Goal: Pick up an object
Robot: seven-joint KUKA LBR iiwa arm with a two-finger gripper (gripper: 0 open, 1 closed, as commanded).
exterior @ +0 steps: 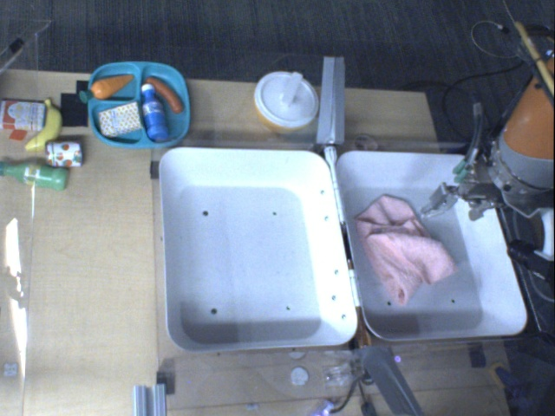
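Note:
A crumpled pink cloth (403, 248) lies in the right bin (494, 315), toward its left and middle. My gripper (453, 204) hangs over the bin's upper right part, just right of the cloth's top edge and apart from it. Its fingers are spread open with nothing between them; the left fingertip (433, 205) points down toward the cloth. The grey arm with its orange band (531, 128) comes in from the right edge.
The left bin (251, 172) sits beside the right one. Behind the bins stand a blue divided plate (177, 85) of toy food, a yellow lidded cup (286, 100) and a metal post (330, 102). A banana (45, 128), a can (63, 153) and a green bottle (39, 176) lie far left.

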